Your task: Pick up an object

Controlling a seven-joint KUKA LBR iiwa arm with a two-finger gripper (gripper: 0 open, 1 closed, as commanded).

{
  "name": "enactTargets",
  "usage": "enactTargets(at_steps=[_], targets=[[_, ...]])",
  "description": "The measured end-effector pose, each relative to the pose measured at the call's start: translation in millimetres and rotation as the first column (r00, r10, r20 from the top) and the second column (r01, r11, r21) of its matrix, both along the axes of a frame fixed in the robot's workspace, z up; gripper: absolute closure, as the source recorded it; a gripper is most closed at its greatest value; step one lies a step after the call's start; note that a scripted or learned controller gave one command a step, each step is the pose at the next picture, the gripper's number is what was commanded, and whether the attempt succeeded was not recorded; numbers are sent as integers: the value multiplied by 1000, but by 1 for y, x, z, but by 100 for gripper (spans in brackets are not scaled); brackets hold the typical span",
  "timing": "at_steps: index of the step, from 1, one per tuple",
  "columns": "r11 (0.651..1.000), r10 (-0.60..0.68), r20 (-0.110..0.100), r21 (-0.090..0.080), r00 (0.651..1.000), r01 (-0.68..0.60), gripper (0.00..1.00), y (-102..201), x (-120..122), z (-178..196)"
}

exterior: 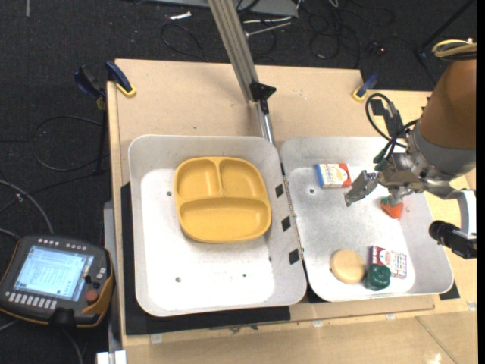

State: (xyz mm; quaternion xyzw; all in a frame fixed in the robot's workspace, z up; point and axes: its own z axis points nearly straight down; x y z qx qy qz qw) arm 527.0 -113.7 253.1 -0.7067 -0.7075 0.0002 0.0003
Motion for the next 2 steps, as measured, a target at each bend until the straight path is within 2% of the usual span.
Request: enactTargets(at_steps=[1,2], targets=[[1000,0,0,0,1000,0,0,0,0,0],[1000,-3,-6,1,1000,3,0,-4,-3,-63]])
